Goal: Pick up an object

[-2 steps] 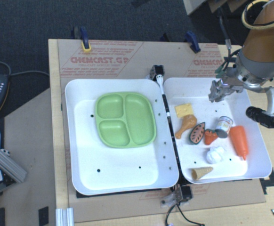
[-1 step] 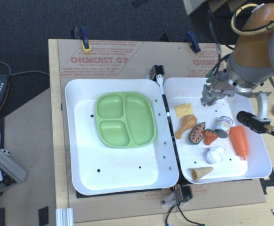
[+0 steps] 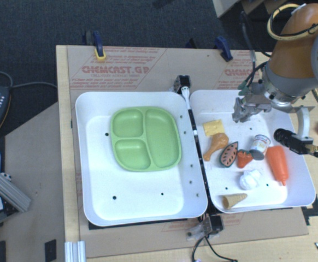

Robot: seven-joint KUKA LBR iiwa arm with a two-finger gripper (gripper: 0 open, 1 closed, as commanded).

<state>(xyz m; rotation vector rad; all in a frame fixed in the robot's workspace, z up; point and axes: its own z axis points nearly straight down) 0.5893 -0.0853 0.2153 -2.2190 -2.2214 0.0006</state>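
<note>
Camera view: I see my end effector (image 3: 245, 112) at the right bin's (image 3: 295, 198) twelve o'clock, above the cheese wedge (image 3: 213, 127); possibly empty, grip state unclear.

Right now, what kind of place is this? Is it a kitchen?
Probably not a kitchen but a robot lab: a robot arm reaches over two white bins, one holding toy food like a carrot, clamped on a board.

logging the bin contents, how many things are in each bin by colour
Left bin:
green divided plate: 1
Right bin:
yellow cheese: 1
tan drumstick, cone: 2
red watermelon slice, strawberry: 2
orange carrot: 1
white can, white lump: 2
Total: 9
</note>
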